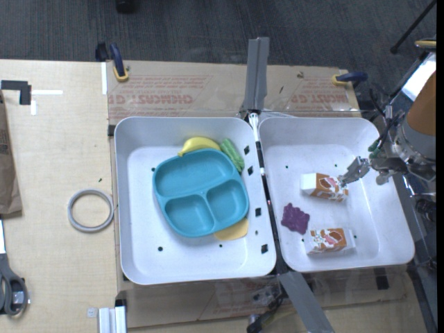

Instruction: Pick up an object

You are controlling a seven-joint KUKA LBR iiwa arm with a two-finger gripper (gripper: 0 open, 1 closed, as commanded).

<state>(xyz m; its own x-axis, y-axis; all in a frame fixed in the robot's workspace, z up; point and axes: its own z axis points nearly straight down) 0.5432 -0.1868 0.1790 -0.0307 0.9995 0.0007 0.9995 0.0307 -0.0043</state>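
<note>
Hovering near right bin (388,245) rim, end effector (368,168); carton (323,186) beside.

Two bins sit side by side on the bench, left bin (128,207) and right bin (388,252). In the left bin lies a divided plate (200,193); a banana (200,143) and what may be a pea pod (234,154) lie behind it, partly under its far rim. In the right bin, one carton (324,185) lies behind another carton (331,240), with grapes (295,218) left of both. The gripper (362,169) hangs just right of the far carton. A tape ring (91,209) lies on the bench left of the bins
</note>
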